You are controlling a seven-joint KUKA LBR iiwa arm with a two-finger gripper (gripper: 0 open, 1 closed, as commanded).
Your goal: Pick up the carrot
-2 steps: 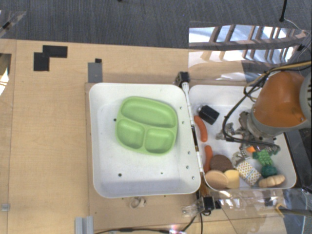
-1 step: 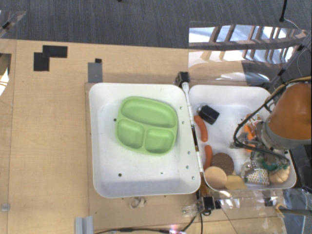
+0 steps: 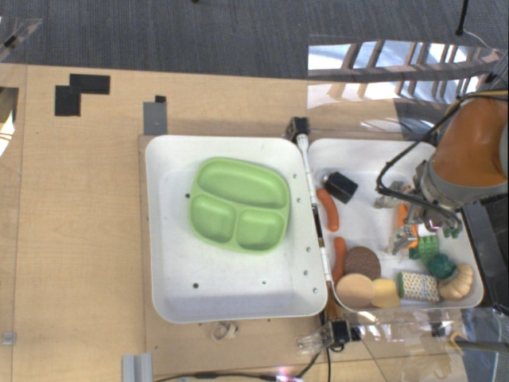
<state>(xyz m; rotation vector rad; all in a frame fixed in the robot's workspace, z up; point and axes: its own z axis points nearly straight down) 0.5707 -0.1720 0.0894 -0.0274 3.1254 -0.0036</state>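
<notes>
Although the fingers (image 3: 400, 239) are low in the right bin (image 3: 374, 151), the wrist and cabling above them hide so much that I cannot tell how far apart they stand or whether anything is caught between them. Slivers of orange show right at the metal, one just above it and one just below. I take these to be the carrot (image 3: 403, 212), lying on the bin floor partly under the tool, though too little shows to be sure of its outline or which way it points.

Just beside that spot, toward the bin's near corner, sit a green toy block (image 3: 429, 249) and a darker green piece (image 3: 440, 267). A patterned roll (image 3: 417, 286) and a tan pastry shape (image 3: 460, 281) lie along the near wall. Further left in the same bin are a brown disc (image 3: 362, 259), a tan bun (image 3: 355, 289), two red sausages (image 3: 328, 209) and a black block (image 3: 340, 186), all well apart from the tool. The arm (image 3: 477, 150) enters from the right, its orange band over the bin's edge. The left bin (image 3: 171, 293) holds a green divided plate (image 3: 238, 204), and both bins rest on the bench (image 3: 79, 213).

By my reading, the reach to the carrot is done. The carrot looks to be down in the bin, not raised, so the lift is left to do, and a secure grip is unconfirmed.
</notes>
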